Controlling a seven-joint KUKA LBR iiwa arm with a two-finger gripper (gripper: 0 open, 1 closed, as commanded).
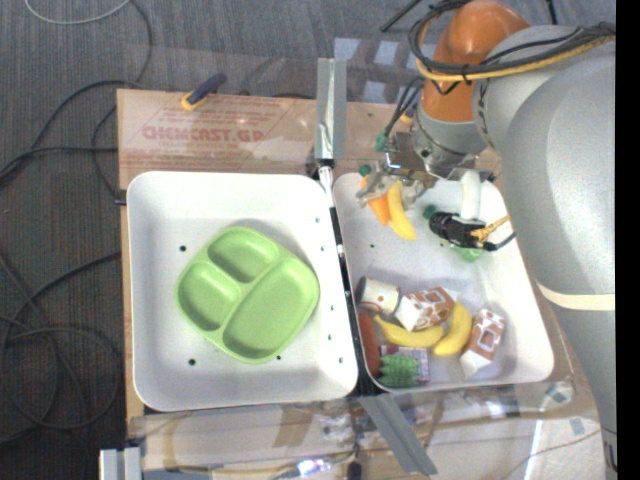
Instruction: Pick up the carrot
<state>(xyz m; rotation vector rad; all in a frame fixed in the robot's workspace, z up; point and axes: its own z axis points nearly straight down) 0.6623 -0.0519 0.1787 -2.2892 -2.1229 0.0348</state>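
The pincer (392,180) hangs low over the far corner of the right bin (520,258), reaching down from the orange-banded wrist (470,38), and it sits right at the carrot (379,209), whose orange body shows just below and slightly left of the fingertips. Whether the pincer is spread or pressed together cannot be told from here; the metal parts around it blur into the bin wall, and no clear view shows the carrot between the fingers, so a hold is not something to claim. The low, near-vertical pose suits a top-down grab, a sensible approach since the carrot lies close against the bin's left wall and touches, or nearly touches, a small yellow banana (401,216) just to its right. That crowding is probably the main risk: the fingers could catch the banana too. The carrot itself looks short and stubby, bright orange, tapering toward the near side, with a hint of green at its top near the pincer. Farther from the pincer, toward the near end of the same bin, lie a larger banana (432,333), small printed cartons (428,308) and a green item (400,369). Well to the pincer's left, the other bin (160,208) holds a green divided plate (249,294).
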